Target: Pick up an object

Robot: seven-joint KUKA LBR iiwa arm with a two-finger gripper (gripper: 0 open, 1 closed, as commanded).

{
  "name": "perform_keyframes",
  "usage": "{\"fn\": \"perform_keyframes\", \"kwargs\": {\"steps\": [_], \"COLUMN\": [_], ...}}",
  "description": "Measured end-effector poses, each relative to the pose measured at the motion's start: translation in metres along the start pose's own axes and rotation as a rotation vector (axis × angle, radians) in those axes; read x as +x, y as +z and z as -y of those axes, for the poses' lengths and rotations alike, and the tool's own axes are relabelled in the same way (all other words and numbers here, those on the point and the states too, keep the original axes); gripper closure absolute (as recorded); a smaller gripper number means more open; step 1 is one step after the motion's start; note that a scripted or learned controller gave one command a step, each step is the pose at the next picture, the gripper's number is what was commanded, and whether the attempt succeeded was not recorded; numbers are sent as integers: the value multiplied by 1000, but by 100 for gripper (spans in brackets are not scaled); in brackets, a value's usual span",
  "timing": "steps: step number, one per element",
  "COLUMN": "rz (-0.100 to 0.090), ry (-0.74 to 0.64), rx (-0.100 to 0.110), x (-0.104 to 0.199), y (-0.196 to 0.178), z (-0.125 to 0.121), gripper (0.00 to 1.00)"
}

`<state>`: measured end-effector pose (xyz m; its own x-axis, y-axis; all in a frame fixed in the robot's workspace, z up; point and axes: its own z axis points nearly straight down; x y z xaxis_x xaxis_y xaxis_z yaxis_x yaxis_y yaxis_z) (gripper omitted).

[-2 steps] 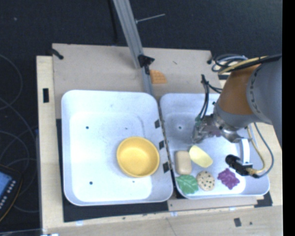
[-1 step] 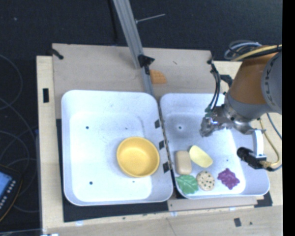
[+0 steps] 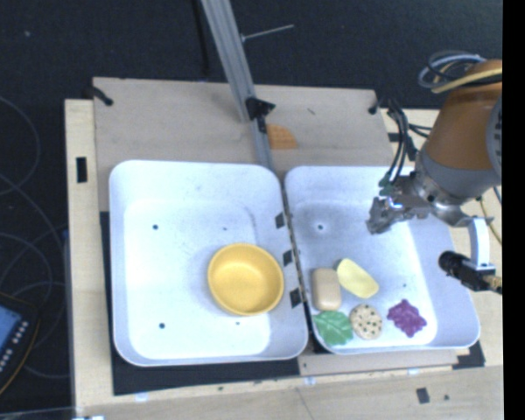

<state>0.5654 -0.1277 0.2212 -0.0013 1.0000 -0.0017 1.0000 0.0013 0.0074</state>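
No brand, label or legible writing is seen on any item; the gripper (image 3: 381,218) is hung over the far part of the right bin (image 3: 437,335), and its state cannot be told; a yellow bowl (image 3: 245,278) is set in the left bin (image 3: 140,234); a tan block (image 3: 325,288), yellow piece (image 3: 357,278), green piece (image 3: 333,326), cookie (image 3: 366,321) and purple piece (image 3: 407,317) are clustered at the right bin's near edge.
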Motion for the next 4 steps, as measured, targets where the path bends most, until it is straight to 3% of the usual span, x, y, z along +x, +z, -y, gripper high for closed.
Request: {"fn": "perform_keyframes", "kwargs": {"steps": [1,3,4], "rz": [1,-2,-3], "ry": [-2,-4,-7], "rx": [-2,7,7], "x": [-1,90,150], "y": [-64,-35,-31], "z": [-7,4,14], "gripper": [100,100,100]}}
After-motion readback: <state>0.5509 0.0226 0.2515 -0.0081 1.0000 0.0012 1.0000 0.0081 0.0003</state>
